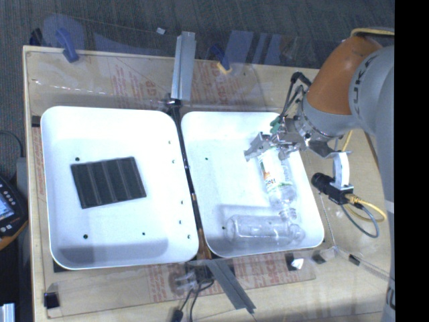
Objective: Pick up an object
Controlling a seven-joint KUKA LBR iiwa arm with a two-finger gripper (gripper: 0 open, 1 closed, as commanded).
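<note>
My gripper (pixel 272 146) hangs over the upper middle of the right bin (pixel 201 180), open, its two metal fingers spread apart. Just below it a small clear bottle (pixel 278 183) with a white and orange label lies slanted toward the bin's right wall, its upper end close under the fingers. I cannot tell whether they touch it. A larger clear plastic bottle (pixel 261 228) lies on its side along the front wall of the same bin. In the left bin (pixel 60 133) a dark ribbed rectangular pad (pixel 108 181) lies flat.
A metal divider bar (pixel 182 66) stands at the back between the bins. Cables and a black connector (pixel 332 186) hang beside the right bin's right wall. A metal bracket (pixel 228 287) sits at the front edge between the bins.
</note>
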